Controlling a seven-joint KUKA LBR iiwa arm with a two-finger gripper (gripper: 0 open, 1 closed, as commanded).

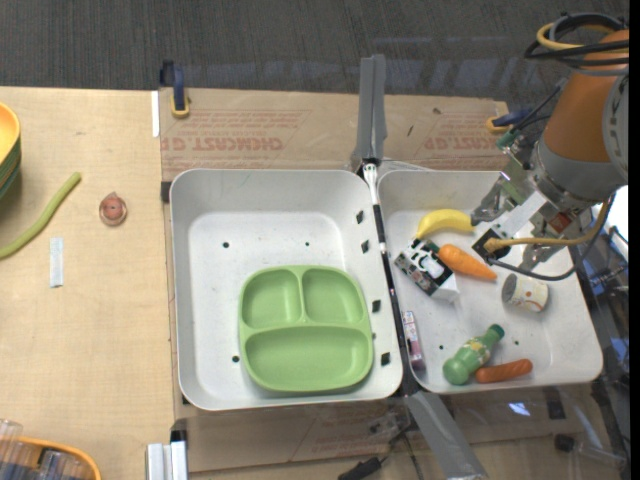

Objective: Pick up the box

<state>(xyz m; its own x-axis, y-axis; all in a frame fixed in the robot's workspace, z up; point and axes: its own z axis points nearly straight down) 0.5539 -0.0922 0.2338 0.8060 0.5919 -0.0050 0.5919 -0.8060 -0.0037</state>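
Observation:
The box (427, 270) is small, black and white, and lies in the right bin (575, 353) near its left wall. An orange carrot (466, 261) rests against the box's right side, and a yellow banana (446, 222) lies just behind it. My gripper (503, 206) hangs over the back right part of this bin, to the right of the banana and well up and right of the box. Nothing shows between its tips.
Also in the right bin are a white cup (526, 294) on its side, a green bottle (470, 356), a second carrot (504, 371) and a thin purple item (411, 336) by the left wall. The left bin (200, 268) holds a green divided plate (305, 328).

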